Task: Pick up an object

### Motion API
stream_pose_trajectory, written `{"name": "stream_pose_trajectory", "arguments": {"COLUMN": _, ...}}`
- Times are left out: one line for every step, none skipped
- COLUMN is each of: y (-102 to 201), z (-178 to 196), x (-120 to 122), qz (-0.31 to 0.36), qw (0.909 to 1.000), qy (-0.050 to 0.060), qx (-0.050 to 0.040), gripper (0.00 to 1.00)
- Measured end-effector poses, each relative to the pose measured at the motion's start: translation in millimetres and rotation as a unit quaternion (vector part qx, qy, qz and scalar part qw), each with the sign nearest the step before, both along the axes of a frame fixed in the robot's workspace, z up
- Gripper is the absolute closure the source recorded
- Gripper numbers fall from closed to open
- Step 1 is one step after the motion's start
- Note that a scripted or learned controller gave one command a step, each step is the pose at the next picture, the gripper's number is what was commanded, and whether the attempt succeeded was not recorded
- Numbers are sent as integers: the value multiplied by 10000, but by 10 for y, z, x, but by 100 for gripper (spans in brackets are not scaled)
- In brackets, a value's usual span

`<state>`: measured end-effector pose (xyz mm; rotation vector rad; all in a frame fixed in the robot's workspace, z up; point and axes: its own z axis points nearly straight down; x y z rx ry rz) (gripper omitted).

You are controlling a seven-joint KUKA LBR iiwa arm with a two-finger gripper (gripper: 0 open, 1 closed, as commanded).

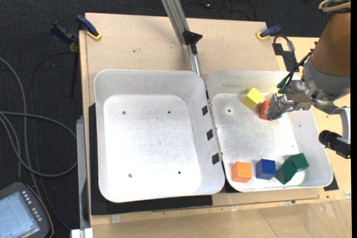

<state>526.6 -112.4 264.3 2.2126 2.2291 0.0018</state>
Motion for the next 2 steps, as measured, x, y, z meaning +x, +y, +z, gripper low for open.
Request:
{"name": "stream_pose_trajectory", "arguments": {"y": 557, "z": -154, "x": 159, "qz": 5, "qw": 10000, "qy": 15, "qx": 8, "gripper": 100}}
{"name": "stream_pose_trajectory", "arguments": {"y": 1054, "z": -179, "x": 417, "qz": 6, "qw": 10000, "qy": -3, "qx": 4, "gripper": 100}}
